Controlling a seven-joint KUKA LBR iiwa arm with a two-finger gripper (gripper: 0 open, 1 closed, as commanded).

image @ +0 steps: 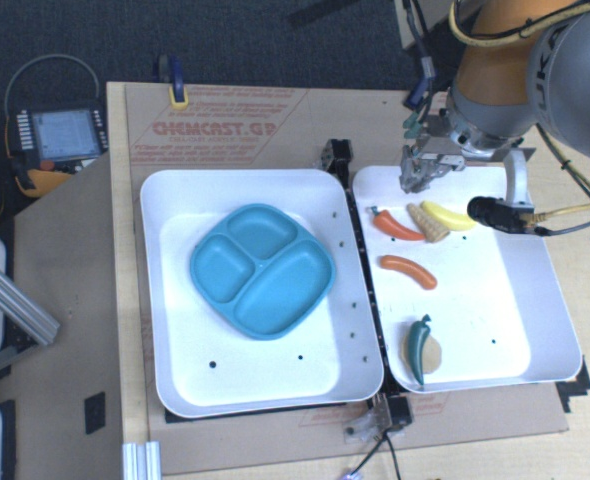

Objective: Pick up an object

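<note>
Hovering over the far corner of the right-hand shallow white bin, the claw carries nothing visible; whether it is apart or together I cannot tell. Just below it lie a small orange carrot-like toy, a tan ridged cone and a yellow banana-shaped toy. Farther toward the viewer sit an orange sausage-shaped piece and a teal pepper-shaped toy. These probably handle light, stiff and slippery; gripping the sausage piece across its middle seems safest.
</note>
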